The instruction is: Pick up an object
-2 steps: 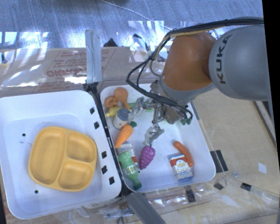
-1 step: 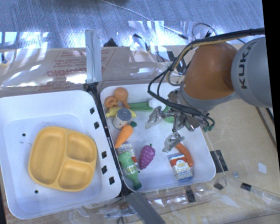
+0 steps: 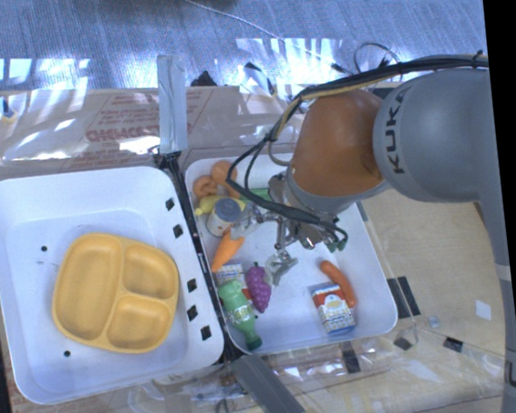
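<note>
We see the tool (image 3: pixel 281 265) low in the right bin (image 3: pixel 370 313), just beside the purple grapes (image 3: pixel 259 285); we cannot tell whether it is spread or pressed together. The grapes lie between the green bottle (image 3: pixel 238 308) and the carton (image 3: pixel 332 310). We judge them light, bumpy plastic, best pinched across the narrow middle.

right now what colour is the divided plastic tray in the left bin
Yellow: the three-compartment plastic tray lies in the left white bin, seen best in the camera view.
</note>
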You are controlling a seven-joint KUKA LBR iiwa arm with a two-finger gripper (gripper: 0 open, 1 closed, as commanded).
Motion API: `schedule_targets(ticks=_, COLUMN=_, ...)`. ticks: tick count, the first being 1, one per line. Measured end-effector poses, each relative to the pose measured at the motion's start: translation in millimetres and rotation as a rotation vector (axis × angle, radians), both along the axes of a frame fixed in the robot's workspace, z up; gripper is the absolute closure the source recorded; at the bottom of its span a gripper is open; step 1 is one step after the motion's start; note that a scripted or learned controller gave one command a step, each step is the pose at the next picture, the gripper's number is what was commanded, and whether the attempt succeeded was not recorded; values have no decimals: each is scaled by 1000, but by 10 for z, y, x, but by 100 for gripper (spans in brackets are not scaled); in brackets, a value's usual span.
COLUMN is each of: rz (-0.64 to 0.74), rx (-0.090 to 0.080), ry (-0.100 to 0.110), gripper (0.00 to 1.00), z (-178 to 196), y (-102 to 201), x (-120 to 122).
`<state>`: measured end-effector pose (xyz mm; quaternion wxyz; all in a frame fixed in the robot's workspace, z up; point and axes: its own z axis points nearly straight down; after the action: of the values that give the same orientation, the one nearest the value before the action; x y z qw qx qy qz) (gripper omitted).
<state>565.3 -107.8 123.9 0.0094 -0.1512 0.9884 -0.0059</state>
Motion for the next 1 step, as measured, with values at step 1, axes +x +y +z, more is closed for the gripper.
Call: schedule_targets(ticks=1, rz=48, rx=4, ry=17, gripper=0, z=289, y=-658, x=-752)
